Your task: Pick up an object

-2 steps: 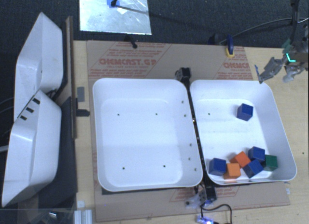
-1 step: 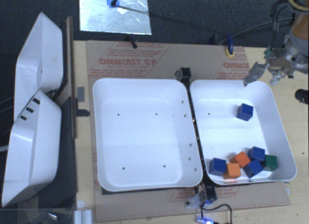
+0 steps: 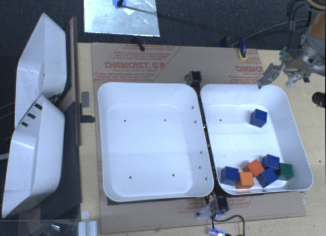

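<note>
Gripper [image 3: 277, 75] above the far right corner of the right bin [image 3: 232, 109], nothing between its fingers.

Jaws spread — two pale fingers splayed apart over the bin's rim, well away from every block. A lone blue cube [image 3: 258, 117] sits apart in the right bin's upper half, near its right wall. The others crowd the near right corner — a blue cube [image 3: 229, 174], two orange cubes [image 3: 245, 179] touching each other, two more blue cubes [image 3: 270, 161] and a green cube [image 3: 286, 171] at the right end. The left bin [image 3: 153, 141] lies just beside, their rims touching.
</note>
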Action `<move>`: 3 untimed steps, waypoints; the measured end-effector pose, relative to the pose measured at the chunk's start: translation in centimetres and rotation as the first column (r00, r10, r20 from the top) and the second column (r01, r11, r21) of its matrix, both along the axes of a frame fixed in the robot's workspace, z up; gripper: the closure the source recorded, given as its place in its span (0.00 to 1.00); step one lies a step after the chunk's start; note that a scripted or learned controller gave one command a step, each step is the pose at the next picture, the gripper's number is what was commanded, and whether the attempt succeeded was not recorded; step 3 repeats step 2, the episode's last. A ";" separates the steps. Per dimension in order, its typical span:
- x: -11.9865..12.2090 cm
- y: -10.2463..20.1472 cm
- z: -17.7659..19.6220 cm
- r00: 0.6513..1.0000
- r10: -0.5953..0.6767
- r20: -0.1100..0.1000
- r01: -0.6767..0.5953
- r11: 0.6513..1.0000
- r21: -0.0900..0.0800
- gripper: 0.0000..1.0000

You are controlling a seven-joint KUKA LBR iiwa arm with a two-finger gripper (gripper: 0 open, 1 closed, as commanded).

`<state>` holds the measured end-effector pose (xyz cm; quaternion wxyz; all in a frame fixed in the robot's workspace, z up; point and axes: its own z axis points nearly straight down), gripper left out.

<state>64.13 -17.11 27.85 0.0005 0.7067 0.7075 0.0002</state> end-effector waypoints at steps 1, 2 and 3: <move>2.5 -3.6 -6.0 1.000 -0.002 -0.003 0.002 1.000 0.001 0.00; 0.0 -4.3 -19.9 1.000 -0.002 -0.011 0.002 1.000 0.003 0.00; 0.0 -4.3 -19.9 1.000 -0.002 -0.011 0.002 1.000 0.003 0.00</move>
